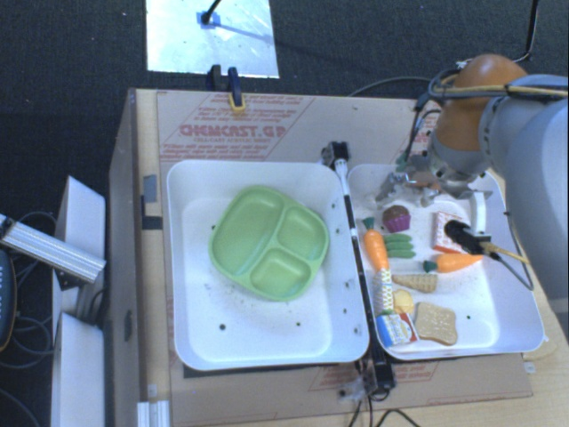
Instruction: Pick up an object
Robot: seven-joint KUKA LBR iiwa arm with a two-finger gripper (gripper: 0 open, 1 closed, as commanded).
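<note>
Though spread apart, fingers (388, 189) just above purple toy (396, 217), in right bin (526, 320).

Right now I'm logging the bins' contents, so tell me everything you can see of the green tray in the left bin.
The green tray is pale lime, smooth and matte, plastic by the look of it, with rounded corners. Raised ridges split it into three compartments: one large one on the left and two smaller ones on the right and lower right. All three hold nothing. It lies flat and right side up, turned at an angle to the walls of the left bin, roughly mid-floor. It rests on the bin's floor only.
</note>
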